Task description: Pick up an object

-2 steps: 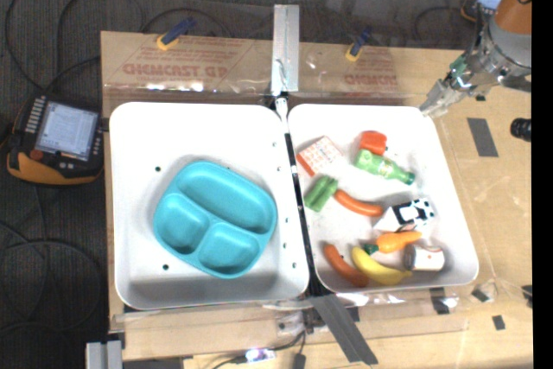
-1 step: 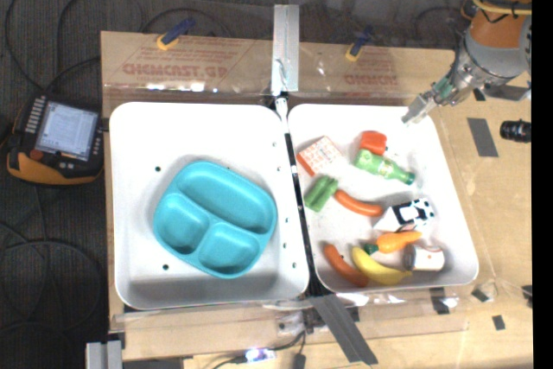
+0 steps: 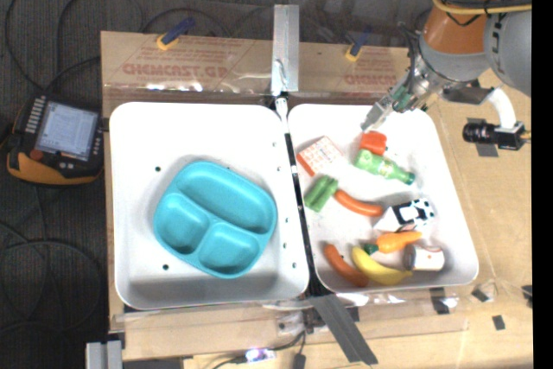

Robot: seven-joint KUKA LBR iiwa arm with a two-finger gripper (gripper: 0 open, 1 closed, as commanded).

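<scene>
1. I see the objects to pick in the right bin [image 3: 449,186], all lying on its floor. None of them is lifted.
2. A green bottle [image 3: 383,166] with an orange cap lies near the back of this bin, tilted, the cap toward the far wall.
3. Left of it lies a small red and white box [image 3: 318,154], and just below that a green block [image 3: 318,192], close to the wall between the bins.
4. An orange carrot [image 3: 359,203] lies in the middle, touching the green block at its left end.
5. Toward the front right I see a black and white toy [image 3: 413,213], a second small carrot [image 3: 400,241] under it, and a white cup [image 3: 427,257] beside that.
6. At the front lie a banana [image 3: 380,267] and a brown sausage [image 3: 341,264], touching each other.
7. The jaws [image 3: 383,109] are over the back edge of the right bin, just above the cap of the bottle. They point down and to the left. I see nothing between them. I cannot tell if they are spread or pressed together, because they are too small and blurred.
8. The arm [image 3: 471,4] comes in from the upper right, with the orange band above the wrist.
9. The left bin [image 3: 130,134] holds a blue tray [image 3: 216,216] with three compartments, lying tilted in the middle.
10. The two bins sit side by side on the counter [image 3: 484,212]. A pendant [image 3: 60,138] with a screen lies on the floor at the left, well apart from the bins.
</scene>
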